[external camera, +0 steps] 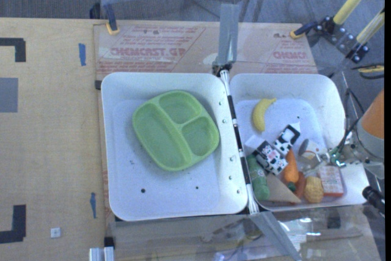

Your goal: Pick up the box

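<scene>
Two black-and-white patterned boxes lie in the right bin (pixel 324 85), one (pixel 288 136) tilted near the middle and one (pixel 270 157) just left of and below it. A small orange-and-white carton (pixel 330 181) lies flat by the bin's front right corner. The arm reaches in from the right, its orange band (pixel 375 122) at the frame edge. My gripper (pixel 339 157) hangs low over the bin's right side, just above the carton and to the right of the patterned boxes. Nothing visibly sits in it.
A yellow banana (pixel 263 113) lies at the right bin's back left. An orange carrot (pixel 291 169), a green vegetable (pixel 258 181), a yellow item (pixel 313 189) and a tan wedge (pixel 282 192) crowd the front. The left bin (pixel 116 131) holds a green divided plate (pixel 176 129).
</scene>
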Tool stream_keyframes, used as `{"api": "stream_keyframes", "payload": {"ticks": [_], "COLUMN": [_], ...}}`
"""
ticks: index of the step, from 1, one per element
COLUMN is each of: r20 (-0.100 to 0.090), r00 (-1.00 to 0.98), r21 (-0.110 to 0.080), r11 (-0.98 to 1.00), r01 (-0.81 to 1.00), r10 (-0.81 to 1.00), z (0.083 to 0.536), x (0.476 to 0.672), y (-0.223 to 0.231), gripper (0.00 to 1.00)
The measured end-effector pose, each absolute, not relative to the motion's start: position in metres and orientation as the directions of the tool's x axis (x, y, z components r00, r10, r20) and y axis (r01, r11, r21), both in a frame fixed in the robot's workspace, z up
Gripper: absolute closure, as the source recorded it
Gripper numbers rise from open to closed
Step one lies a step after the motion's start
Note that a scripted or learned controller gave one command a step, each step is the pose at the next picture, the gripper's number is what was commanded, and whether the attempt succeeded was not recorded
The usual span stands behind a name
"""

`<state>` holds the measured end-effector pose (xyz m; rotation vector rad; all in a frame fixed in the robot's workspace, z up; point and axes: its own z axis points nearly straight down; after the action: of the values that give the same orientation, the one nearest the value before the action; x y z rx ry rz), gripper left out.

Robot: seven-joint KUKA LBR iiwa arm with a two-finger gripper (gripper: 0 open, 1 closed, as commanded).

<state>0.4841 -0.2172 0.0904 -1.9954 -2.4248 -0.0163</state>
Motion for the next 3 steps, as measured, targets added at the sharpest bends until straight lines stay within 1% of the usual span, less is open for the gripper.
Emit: {"api": "stream_keyframes", "payload": {"ticks": [1,2,3], "r20": [-0.009,-0.002,0.012], "r00": [-0.19,-0.192,0.075], "r21": [0.017,0.014,0.016], "r11": [0.19,0.192,-0.075], "r01": [0.982,0.981,0.997], "r10": [0.982,0.981,0.997], "z": [0.1008,0.1004,0.0914], "x": [0.4861,0.486,0.4885], "y": [-0.2215,-0.2192,-0.2131], "gripper": [1.0,0.0,0.0]}}
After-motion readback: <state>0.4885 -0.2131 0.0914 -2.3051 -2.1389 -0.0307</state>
